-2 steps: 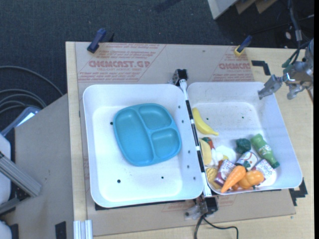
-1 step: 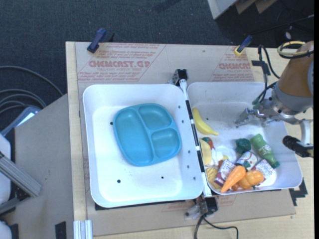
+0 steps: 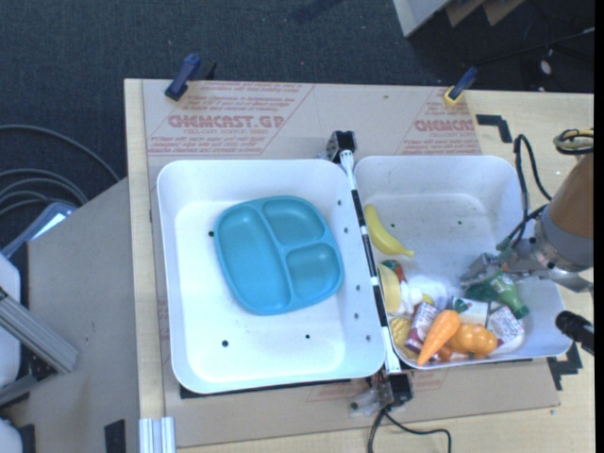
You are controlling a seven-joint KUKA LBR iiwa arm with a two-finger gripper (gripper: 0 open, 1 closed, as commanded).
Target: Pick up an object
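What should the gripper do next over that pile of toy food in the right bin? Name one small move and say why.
Probably a short, straight descent. The gripper sits low in the right bin, at the edge of the pile, close to a green item and the carrot. Nothing visibly sits between its fingers, so lowering onto the nearest piece before closing seems the sensible step.

Even, diffuse light falls from above, bright enough that the two white bins (image 3: 189, 347) look nearly washed out, their walls showing little surface detail. Shadows are soft and short — a faint grey one rings the blue plate (image 3: 278, 253), another lies under the bin rims on the tabletop (image 3: 151, 272). The dark floor at the top stays dim. The picture is low in resolution and slightly soft; the heap of small objects (image 3: 444, 328) blurs together — edges hard to separate.
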